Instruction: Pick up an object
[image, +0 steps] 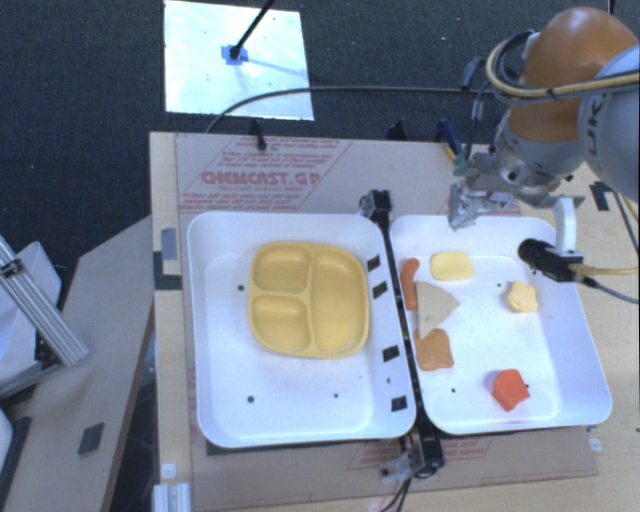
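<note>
Your hand hovers over the right bin's far rim, above the yellow piece; can't tell its grip state.

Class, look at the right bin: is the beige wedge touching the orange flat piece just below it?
Touching. The camera view shows the beige wedge with its lower tip meeting the top edge of the orange flat piece, no white bin floor between them.

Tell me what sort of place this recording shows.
Likely a robotics lab bench: a robot arm over two white bins holding toy food pieces and a yellow divided plate.
</note>
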